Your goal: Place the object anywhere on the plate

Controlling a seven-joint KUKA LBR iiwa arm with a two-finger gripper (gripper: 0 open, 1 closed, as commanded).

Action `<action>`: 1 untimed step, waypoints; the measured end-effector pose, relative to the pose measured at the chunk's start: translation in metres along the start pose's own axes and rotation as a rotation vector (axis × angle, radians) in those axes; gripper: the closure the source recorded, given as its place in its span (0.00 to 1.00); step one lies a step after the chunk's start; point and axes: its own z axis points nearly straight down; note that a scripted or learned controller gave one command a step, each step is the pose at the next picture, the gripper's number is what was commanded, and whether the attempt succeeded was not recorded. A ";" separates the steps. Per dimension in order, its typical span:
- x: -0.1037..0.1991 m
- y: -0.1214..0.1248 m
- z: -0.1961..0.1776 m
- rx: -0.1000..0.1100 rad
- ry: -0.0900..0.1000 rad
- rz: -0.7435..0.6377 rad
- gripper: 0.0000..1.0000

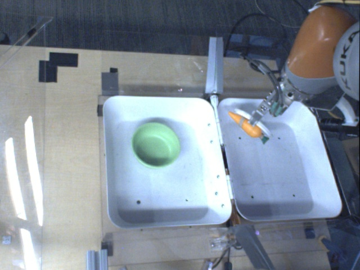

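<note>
arm: grey-and-orange arm [320,44] reaches in from the upper right of the frame, wrist angled down-left into the right bin [292,167].
jaws: the gripper [260,120] is at the carrot, tips right over its right end. Too small and blurred to say whether the jaws are open, closed, or gripping; cannot tell.
object: orange carrot [246,125], green stub at its lower right end, lies in the upper left part of the right bin, near the divider between the bins. It looks to be resting on the bin floor, though contact is hard to confirm from this angle.
target: green plate [156,144] sits centre-left in the left bin [163,201], well apart from the carrot.
why: the jaws come in at a slant along the carrot's length, probably to pinch across its narrow body.
stage: judged as a grasp attempt; transfer to the plate not yet done.
hidden: fingertips merge with the carrot; the arm is cut off at the right edge.
clutter: cables [253,27] loop above the bins on the tabletop [56,151].
</note>
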 end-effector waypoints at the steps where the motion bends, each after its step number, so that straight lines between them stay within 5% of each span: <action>1: 0.053 0.034 -0.021 -0.001 0.000 0.010 1.00</action>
